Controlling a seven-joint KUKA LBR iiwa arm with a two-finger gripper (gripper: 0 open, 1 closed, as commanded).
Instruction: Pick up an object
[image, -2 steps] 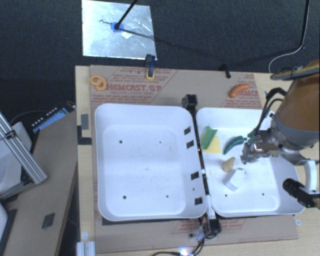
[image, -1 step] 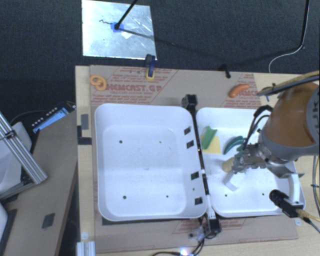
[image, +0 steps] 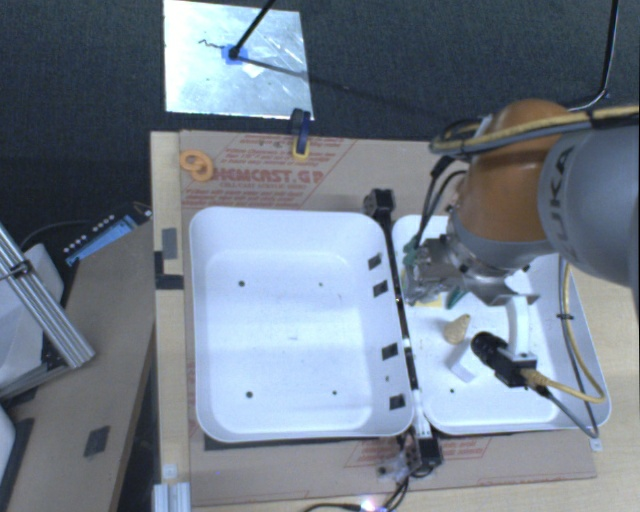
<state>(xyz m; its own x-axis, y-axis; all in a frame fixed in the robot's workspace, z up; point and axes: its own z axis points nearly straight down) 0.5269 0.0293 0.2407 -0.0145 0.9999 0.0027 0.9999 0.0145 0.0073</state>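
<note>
Tan, a small wedge-shaped object (image: 457, 328) is lying in the right bin (image: 570, 400), not yet lifted. Just beside it, the hand (image: 432, 282) is being held low; its grip state cannot be told.

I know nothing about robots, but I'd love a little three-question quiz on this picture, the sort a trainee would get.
1. True or false: the arm hangs over the left bin.
2. Which bin holds the small tan piece? A) left bin B) right bin C) neither
3. Fill in: the yellow cable leads out of a ____ plug-like object.

Key
1. False: it hangs over the right bin.
2. B: the tan piece lies in the right bin, just below the gripper.
3. Black.
</note>
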